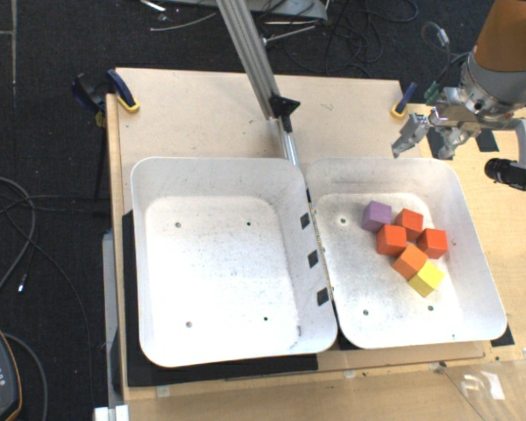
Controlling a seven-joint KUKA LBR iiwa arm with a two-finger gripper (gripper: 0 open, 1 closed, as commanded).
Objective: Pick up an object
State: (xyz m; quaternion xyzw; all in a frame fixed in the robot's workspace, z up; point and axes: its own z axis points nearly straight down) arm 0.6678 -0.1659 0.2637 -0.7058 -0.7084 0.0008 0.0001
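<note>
A cluster of small blocks lies in the right bin (473, 318): a purple block (377, 215), several orange blocks (392, 239) and a yellow block (427, 278), all touching or nearly touching. My gripper (428, 139) hangs above the bench just beyond the right bin's far edge, up and to the right of the blocks. Its fingers spread apart with nothing between them. The grey arm with its orange band (508, 24) rises toward the top right corner.
The left bin (158, 235) sits beside the right one, their rims meeting in the middle. A slanted metal pole (250, 46) runs from the top down to the bins' junction. Clamps sit at the bench's far corners.
</note>
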